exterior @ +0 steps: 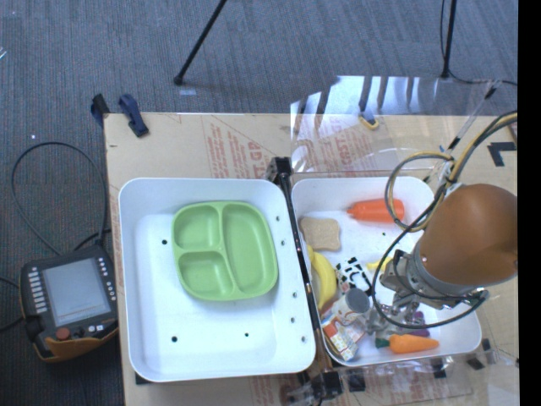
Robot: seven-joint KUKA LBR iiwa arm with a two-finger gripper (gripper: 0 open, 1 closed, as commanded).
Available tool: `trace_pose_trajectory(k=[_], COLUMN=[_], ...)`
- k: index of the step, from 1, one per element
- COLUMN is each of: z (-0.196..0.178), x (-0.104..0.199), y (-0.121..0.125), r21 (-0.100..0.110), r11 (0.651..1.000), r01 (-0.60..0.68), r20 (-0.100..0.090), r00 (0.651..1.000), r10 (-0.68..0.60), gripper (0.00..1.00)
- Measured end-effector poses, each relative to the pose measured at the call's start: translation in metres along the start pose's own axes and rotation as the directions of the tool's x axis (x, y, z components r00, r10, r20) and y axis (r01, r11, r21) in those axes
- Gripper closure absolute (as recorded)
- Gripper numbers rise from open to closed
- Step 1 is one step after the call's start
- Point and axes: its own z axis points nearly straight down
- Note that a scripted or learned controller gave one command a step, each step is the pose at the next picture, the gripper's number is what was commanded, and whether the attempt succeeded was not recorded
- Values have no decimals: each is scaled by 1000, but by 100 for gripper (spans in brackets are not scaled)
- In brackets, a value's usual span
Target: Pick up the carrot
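Gripper [404, 309] hangs low over right bin [321, 194] beside small carrot [412, 342], prob. lining up grab; finger state can't tell.

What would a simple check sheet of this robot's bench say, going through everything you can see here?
Surface: cardboard-covered bench bearing two white bins.
Job's things: small carrot at the right bin's near edge; a longer carrot at its far side.
Clutter: bread slice, banana, packet; green divided plate in the left bin.
Grippers: gripper low over the right bin, beside the small carrot.
Cables: black and yellow loops on the arm.
Surroundings: handheld controller and tripod legs on grey carpet.
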Motion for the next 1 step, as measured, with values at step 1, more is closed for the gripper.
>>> trace_pose_trajectory(k=[1], z=[-31], x=[35], y=[-19], r21=[5], r11=[996], r01=[92], r20=[-1], r00=[996], r10=[-92], gripper=[100])
